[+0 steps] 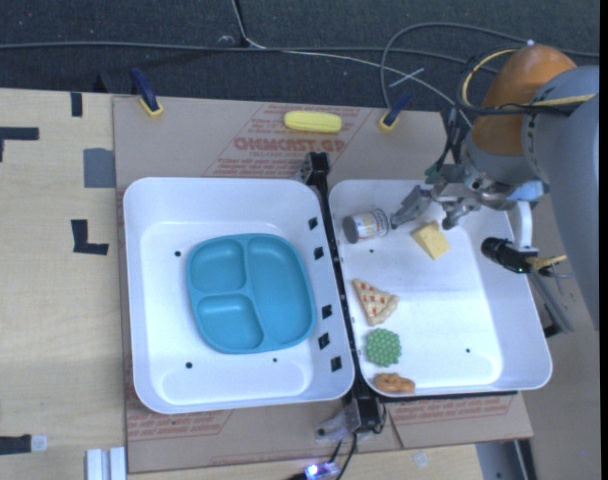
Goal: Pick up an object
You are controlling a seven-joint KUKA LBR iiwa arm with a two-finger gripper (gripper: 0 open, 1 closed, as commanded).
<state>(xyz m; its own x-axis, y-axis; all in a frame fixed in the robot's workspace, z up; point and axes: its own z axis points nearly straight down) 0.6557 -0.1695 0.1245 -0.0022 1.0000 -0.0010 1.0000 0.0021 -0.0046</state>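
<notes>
My gripper (436,205) hangs over the back of the right bin (484,298), its fingers spread apart with nothing between them. A yellow cheese wedge (430,239) lies just below the fingertips. A small grey and white can (365,225) lies on its side to the left of the gripper. Further forward in the same bin are a pizza slice (373,300), a green broccoli-like piece (383,346) and a small brown pastry (394,382) near the front wall.
The left bin (154,268) holds a blue divided plate (251,292). A yellow banana-like object (312,121) lies on the cardboard behind the bins. A black part (506,253) of the arm juts over the right bin's right side. Cables loop behind.
</notes>
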